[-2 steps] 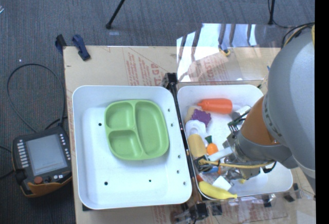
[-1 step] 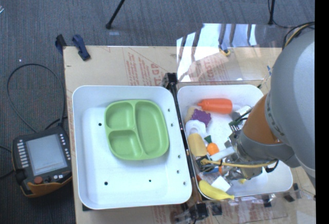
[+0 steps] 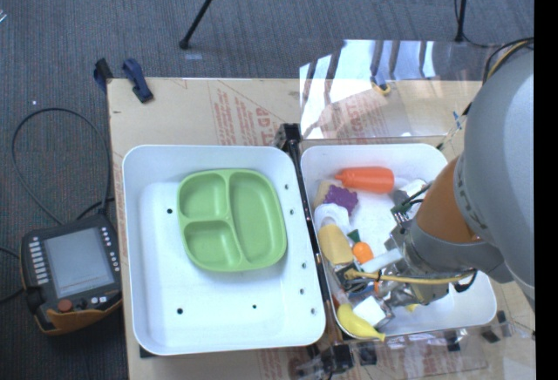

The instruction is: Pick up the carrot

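Orange tapered plastic toy carrot (image 3: 366, 179) lies just behind the purple toy (image 3: 341, 198) in right bin; prob. light, stiff, slick, best pinched mid-body; gripper (image 3: 373, 279) state unclear.

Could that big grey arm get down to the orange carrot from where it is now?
Probably yes. The carrot lies at the far end of the right bin, uncovered, with only the purple toy beside it. The gripper sits nearer, over the crowded end.

The arm (image 3: 488, 195) covers the right bin's (image 3: 410, 150) right half; the tool's (image 3: 384, 278) fingers are indistinct among clutter.
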Available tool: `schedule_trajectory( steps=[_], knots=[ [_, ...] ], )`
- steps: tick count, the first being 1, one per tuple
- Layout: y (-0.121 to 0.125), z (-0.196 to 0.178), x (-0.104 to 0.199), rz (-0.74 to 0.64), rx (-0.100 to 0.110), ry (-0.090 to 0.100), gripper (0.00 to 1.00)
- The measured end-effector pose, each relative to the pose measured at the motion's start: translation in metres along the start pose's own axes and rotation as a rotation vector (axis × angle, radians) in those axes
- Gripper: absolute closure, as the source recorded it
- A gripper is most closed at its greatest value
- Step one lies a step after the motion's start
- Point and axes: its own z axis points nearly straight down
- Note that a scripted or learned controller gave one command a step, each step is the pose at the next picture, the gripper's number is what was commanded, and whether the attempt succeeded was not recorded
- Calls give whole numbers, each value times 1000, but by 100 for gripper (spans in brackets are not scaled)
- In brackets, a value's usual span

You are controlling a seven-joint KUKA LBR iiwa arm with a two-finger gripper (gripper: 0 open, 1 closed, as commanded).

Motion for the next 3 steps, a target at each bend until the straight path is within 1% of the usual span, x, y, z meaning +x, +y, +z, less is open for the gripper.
schedule_trajectory(
  steps=[1, 2, 3],
  knots=[
    [-94, -85, 26, -23, -14, 22, 100],
    [-151, -81, 37, -226, -18, 8, 100],
    [-195, -60, 47, -214, -17, 5, 100]
  ],
)
